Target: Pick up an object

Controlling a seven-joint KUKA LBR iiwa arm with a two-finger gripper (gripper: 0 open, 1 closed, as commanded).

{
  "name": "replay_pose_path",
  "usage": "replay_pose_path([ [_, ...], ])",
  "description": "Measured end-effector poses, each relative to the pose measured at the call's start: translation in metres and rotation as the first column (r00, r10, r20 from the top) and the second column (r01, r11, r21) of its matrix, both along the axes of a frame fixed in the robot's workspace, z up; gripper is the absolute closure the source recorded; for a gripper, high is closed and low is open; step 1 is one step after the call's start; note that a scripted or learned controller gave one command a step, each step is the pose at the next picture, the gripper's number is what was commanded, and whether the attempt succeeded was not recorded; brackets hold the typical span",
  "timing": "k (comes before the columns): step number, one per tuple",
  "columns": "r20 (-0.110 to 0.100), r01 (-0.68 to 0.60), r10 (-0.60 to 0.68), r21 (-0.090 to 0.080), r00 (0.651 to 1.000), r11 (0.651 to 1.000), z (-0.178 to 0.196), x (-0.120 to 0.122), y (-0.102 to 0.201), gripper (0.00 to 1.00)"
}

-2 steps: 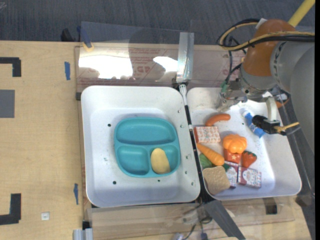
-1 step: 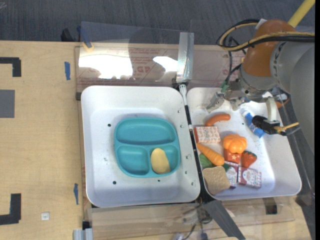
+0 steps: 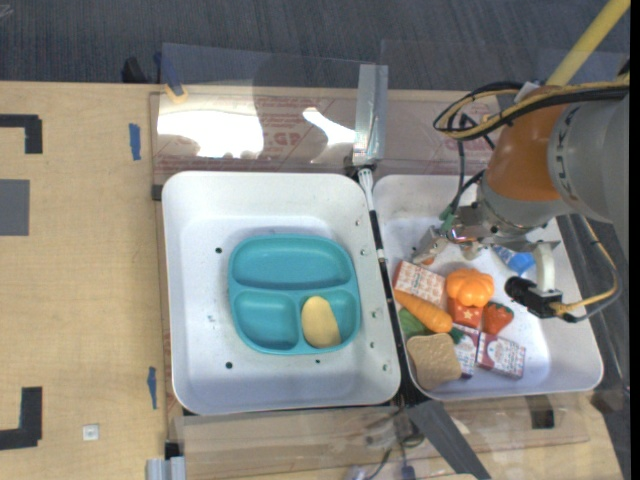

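My gripper point(image 3: 455, 238) hangs over the upper middle of the right bin point(image 3: 570, 368), below the arm's orange band. Just below it lie several toy foods: an orange pepper point(image 3: 470, 288), a red and white carton point(image 3: 418, 282), a carrot point(image 3: 428, 315), a red strawberry-like piece point(image 3: 497, 317), a slice of bread point(image 3: 434, 359) and a small pink carton point(image 3: 502, 355). A blue item point(image 3: 518, 261) lies partly under the wrist. Nothing shows as held in the gripper.
The left bin point(image 3: 190, 268) holds a teal divided tray point(image 3: 290, 263) with a yellow potato-like piece point(image 3: 320, 322) in its lower right compartment. A black cable end point(image 3: 530, 296) hangs over the right bin. A ridge point(image 3: 378, 268) divides the bins.
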State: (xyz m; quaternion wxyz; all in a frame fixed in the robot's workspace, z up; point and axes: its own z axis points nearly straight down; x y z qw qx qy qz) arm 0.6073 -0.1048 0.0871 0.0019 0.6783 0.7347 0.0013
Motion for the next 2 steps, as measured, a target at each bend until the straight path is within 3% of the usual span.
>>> replay_pose_path([
  [1, -0.001, -0.080, 0.080, -0.003, 0.997, 0.997, 0.001, -0.070, -0.045, 0.00],
  [2, 0.005, -0.080, 0.080, -0.003, 0.997, 0.997, 0.011, -0.068, -0.044, 1.00],
])
